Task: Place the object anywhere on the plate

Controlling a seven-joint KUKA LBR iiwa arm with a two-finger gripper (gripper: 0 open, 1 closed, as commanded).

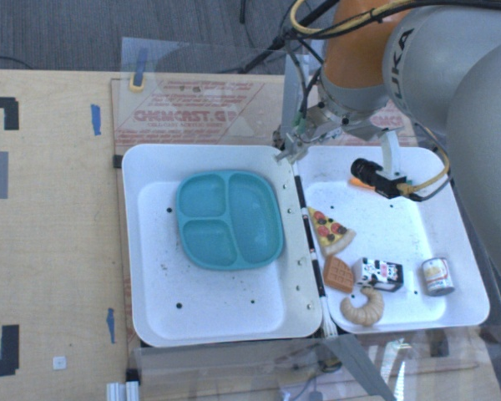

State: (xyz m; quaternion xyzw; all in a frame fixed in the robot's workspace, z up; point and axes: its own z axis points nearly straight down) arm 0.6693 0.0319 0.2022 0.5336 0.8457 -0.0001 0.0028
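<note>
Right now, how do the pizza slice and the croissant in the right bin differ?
The pizza slice is a flat wedge, red and yellow; the croissant is a plain tan, curved crescent. The pizza slice lies mid-bin near the divider; the croissant sits at the front edge. Both are toy foods lying apart from the teal plate.

A single fixed camera looks down on the bench (42, 224) from above, at a slant. Both white bins fall wholly within its frame: the left bin (150, 307) sits near the centre, the right bin (459, 307) toward the right side. The grey arm (451, 65) enters from the upper right and looms large, being nearer the lens than the bins. Grey floor (108, 7) runs along the top, beyond the bench's far edge.
</note>
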